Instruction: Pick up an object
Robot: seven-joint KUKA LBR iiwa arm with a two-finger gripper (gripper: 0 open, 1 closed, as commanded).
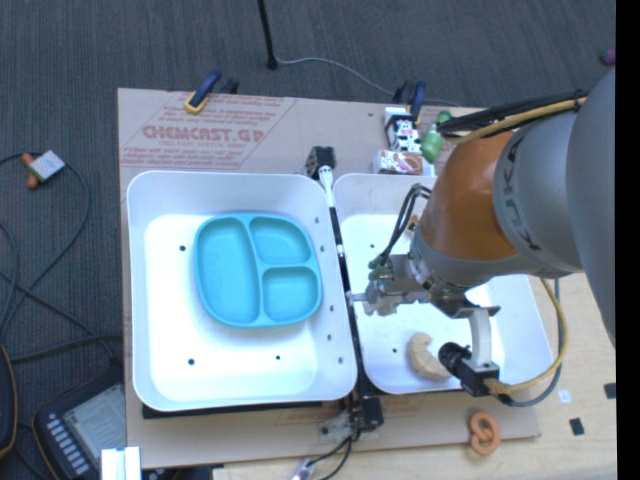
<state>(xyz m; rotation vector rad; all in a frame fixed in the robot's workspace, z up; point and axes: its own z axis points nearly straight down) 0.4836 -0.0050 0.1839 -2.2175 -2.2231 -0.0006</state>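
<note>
**Arm low over right bin, grasp not confirmed**

I read this as the approach or descent step of the pick. The arm [500,198] reaches in from the right and covers most of the right bin [375,368]. The gripper [385,296] sits low near that bin's left wall, and its metal parts are bunched under the wrist. I cannot tell how it is set, and I see nothing caught in it.

Likeliest target: a tan curved object [425,356], crescent-like, lying on the bin floor near the front rim. It is apart from the gripper, off to its front-right, just beside a black fitting [468,364] on the arm's cabling.

The left bin [140,268] carries a blue divided plate [258,270], three compartments, lying flat and roughly centred. Well apart from the gripper.

Next move, as I judge it: shift toward the tan piece, line up across its narrow curve, then come down and close. Risk: the curved shape could roll or slip out, and the bin rim is close.

Surface and room: both bins rest on a brown printed board serving as tabletop [200,133]. An orange ring [485,432] lies on the board near the front right corner. Blue clamps [205,88] hold the far edge. Dark grey carpet [100,28] all round, with loose cables and a small orange-and-white device [44,166] at left.
</note>
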